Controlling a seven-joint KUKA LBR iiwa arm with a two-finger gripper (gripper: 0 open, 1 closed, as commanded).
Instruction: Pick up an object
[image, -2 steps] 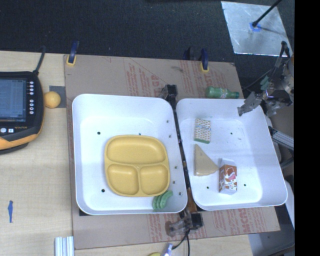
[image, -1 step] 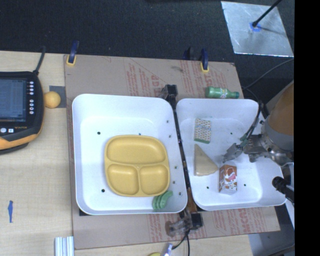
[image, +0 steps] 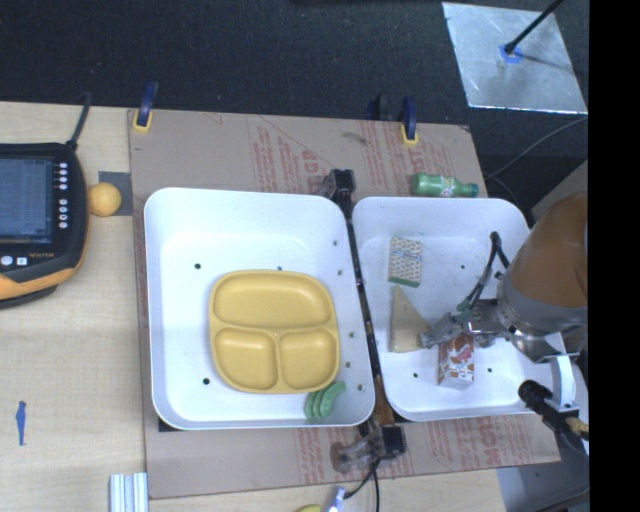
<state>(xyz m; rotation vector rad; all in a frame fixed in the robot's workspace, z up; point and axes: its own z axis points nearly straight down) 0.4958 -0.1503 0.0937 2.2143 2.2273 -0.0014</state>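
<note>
Bins (image: 160, 300) are shown side by side; the gripper (image: 452, 330) is lowered into the right bin (image: 440, 210), just above a small red-and-white carton (image: 457, 360) and beside a tan wedge (image: 404, 322). Whether anything is gripped cannot be told. A patterned packet (image: 405, 260) lies farther back; a yellow tray (image: 272, 330) and green item (image: 324, 400) occupy the left bin. A miss is risked, since carton and wedge are crowded together.
</note>
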